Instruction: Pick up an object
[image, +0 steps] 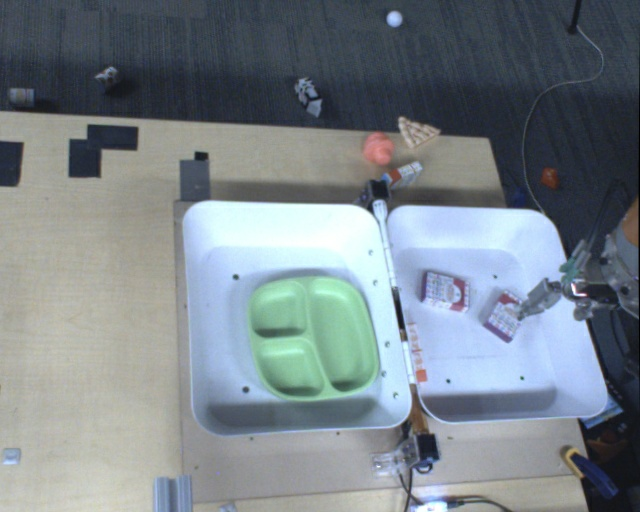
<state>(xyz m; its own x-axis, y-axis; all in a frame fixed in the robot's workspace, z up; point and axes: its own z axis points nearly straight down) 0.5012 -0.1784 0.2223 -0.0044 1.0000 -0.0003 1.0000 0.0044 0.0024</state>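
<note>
Red-and-white packet (501, 318) lay tilted in the right bin (520, 235); the gripper (525, 306) touched it, its grip impossible to tell.

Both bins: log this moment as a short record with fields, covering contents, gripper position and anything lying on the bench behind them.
left bin: one green divided tray, lying flat
right bin: two small red-and-white packets
packet one: near the bin's middle, apart from the gripper
packet two: right of packet one, at the gripper's tip
gripper: reaching in over the right bin from the right, low by packet two
grasp: cannot tell
bench behind bins: pink ball, pizza-slice toy
</note>
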